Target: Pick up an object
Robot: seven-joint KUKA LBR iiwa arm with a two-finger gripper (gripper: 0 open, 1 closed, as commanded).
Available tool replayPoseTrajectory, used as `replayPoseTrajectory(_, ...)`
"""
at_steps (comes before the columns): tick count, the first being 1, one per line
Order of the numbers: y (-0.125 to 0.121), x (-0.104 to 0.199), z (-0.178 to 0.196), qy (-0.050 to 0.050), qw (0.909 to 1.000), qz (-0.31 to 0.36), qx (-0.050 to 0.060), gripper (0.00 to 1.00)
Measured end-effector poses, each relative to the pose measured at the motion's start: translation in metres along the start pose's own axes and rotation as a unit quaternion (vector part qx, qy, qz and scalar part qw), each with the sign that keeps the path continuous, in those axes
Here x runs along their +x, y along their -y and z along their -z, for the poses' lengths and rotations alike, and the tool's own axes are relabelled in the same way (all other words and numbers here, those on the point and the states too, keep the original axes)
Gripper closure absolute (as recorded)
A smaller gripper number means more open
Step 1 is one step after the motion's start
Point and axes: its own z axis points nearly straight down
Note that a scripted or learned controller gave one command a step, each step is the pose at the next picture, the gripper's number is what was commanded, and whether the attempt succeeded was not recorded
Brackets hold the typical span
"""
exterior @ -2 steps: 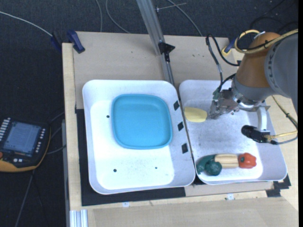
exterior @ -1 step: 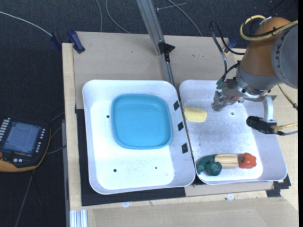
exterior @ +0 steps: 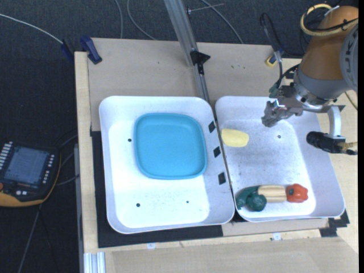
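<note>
The right bin (exterior: pixel 318 169) holds a pale yellow lump (exterior: pixel 234 137) near its left wall. Along its near edge lie a dark green object (exterior: pixel 252 200), a tan cylinder (exterior: pixel 272 193) and a red object (exterior: pixel 296 193), side by side. My gripper (exterior: pixel 271 117) hangs over the far part of the right bin, to the right of the yellow lump and apart from it. Nothing shows between its fingers. The left bin (exterior: pixel 114 169) carries a blue square plate (exterior: pixel 170 145).
A metal pole (exterior: pixel 183 21) slants down to the gap between the bins. Black clips (exterior: pixel 216 151) sit along the divider. A black fitting (exterior: pixel 322 140) juts from the arm over the right bin's right side. A handheld pendant (exterior: pixel 25 170) lies on the floor at left.
</note>
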Motion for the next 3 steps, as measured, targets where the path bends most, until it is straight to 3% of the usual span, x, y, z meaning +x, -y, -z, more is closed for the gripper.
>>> replayPoseTrajectory(1,-0.001,0.000,0.053,0.000,1.0000,0.000,-0.001,1.00)
replayPoseTrajectory(3,-0.009,0.111,0.053,-0.001,1.0000,0.002,0.001,1.00)
